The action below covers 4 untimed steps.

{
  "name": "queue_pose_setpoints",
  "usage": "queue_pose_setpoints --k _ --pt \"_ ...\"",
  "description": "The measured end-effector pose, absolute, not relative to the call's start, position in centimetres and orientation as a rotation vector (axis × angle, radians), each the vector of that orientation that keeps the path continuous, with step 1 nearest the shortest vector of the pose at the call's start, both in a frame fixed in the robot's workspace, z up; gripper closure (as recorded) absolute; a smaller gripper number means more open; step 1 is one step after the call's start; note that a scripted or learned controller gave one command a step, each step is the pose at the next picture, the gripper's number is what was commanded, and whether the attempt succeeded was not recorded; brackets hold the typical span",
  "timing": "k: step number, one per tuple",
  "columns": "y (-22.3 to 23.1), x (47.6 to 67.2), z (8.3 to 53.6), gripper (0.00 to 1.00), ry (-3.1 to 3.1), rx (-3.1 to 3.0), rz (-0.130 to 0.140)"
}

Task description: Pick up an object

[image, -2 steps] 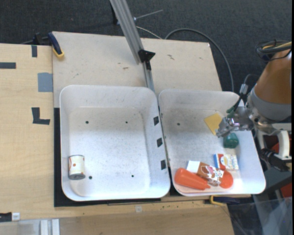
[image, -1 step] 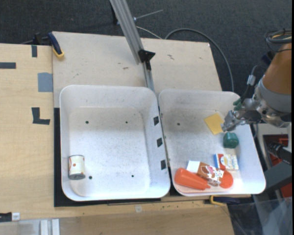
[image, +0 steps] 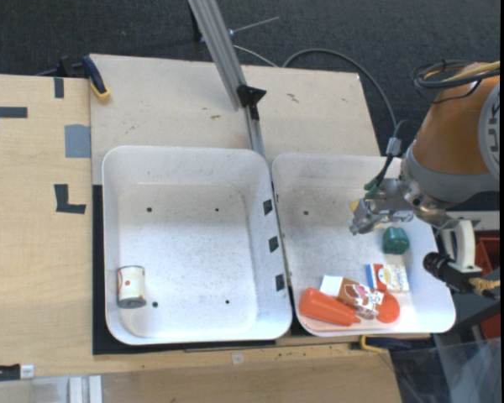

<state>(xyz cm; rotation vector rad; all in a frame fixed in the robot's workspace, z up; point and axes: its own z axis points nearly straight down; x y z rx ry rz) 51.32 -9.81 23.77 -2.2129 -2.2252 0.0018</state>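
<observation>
My gripper (image: 368, 217): over the right bin, near the middle of its floor on the arm's side; whether its parts stand apart or together I cannot tell, and nothing shows held in it.
My arm (image: 454, 141): grey with an orange band, reaching in from the view's right over the right bin's edge.
Orange carrot-shaped toy (image: 328, 309): lies flat in the right bin's near corner; long axis runs roughly left to right, slightly slanted, one end against the near-left rim, the other touching the packets.
Green object (image: 395, 241): small, rounded; on the right bin floor just beside my gripper, toward the near side.
Packets (image: 374, 288): a small cluster of printed packs, red, white, blue and brown, touching one another, between the green object and the near rim.
Right bin (image: 319, 183): white, shallow; holds the carrot toy, green object and packets, all crowded toward the near-right part; far and left floor bare.
Small can (image: 131, 286): white with a reddish label, on its side, long axis near to far; in the left bin's near-left corner, close to the wall.
Left bin (image: 193, 159): white, shallow; holds the can, wide bare floor elsewhere.
Bin divide: the two rims touch along the middle.
</observation>
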Motion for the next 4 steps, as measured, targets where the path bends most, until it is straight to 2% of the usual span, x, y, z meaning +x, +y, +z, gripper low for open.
queue_pose_setpoints --k 2,4 --pt "0.3 52.3 23.4 1.0 -2.228 -2.211 0.0" --pt "10.0 51.8 23.2 1.0 -2.227 -2.212 0.003"
